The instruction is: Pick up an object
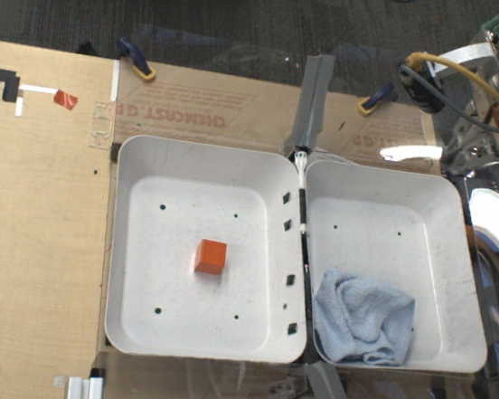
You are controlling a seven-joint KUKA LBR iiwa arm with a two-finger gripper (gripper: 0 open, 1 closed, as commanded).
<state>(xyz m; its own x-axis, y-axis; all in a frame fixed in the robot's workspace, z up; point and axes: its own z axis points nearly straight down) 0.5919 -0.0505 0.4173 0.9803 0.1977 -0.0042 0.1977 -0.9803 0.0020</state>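
Observation:
An orange-red block (211, 257) lies near the middle of the left white bin (133, 252). A crumpled light blue cloth (363, 320) rests in the front left corner of the right white bin (446, 266). My gripper (490, 121) hangs at the top right, beyond the far right corner of the right bin, well away from both objects. The wrist with its cables and metal parts covers it.
A grey divider strip (311, 102) runs back from between the bins. Blue and yellow clamps (137, 59) (375, 98) hold the cardboard behind them. A wooden board (20, 209) with small markers lies to the left.

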